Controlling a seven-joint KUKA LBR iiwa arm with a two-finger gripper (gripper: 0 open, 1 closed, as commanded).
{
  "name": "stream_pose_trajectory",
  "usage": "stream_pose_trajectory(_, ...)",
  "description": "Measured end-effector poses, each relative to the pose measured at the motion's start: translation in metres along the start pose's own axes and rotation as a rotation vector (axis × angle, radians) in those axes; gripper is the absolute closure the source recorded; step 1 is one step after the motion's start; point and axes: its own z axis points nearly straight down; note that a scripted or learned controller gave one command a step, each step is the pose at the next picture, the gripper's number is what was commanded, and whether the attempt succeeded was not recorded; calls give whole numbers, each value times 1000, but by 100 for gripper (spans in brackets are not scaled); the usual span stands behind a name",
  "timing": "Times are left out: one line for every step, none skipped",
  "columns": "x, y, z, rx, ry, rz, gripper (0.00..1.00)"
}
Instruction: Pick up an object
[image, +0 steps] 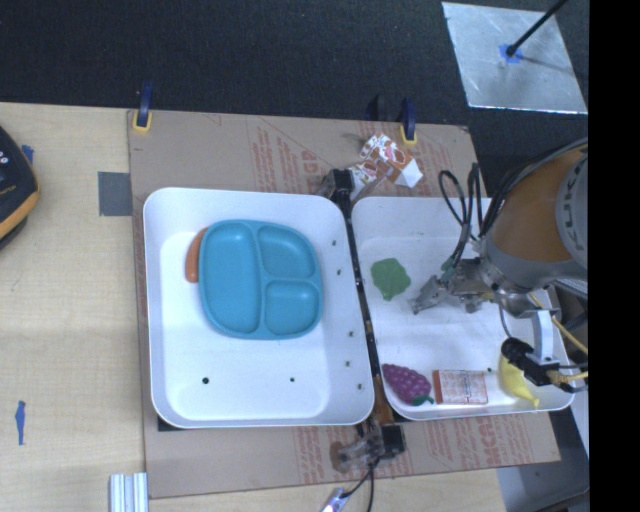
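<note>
Looking at mid-right of your frame, the gripper (424, 301) sits just right of the green toy (390, 277); can't tell its state.

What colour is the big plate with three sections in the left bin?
The divided plate is light blue, shown clearly in the camera view.
</note>
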Motion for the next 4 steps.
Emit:
stream_pose_trajectory(50,85,-1,-2,2,-1,0)
stream_pose_trajectory(37,93,-1,-3,1,1,0)
stream_pose_trajectory(40,60,0,0,0,0,0)
stream_pose_trajectory(39,60,-11,2,0,-1,100)
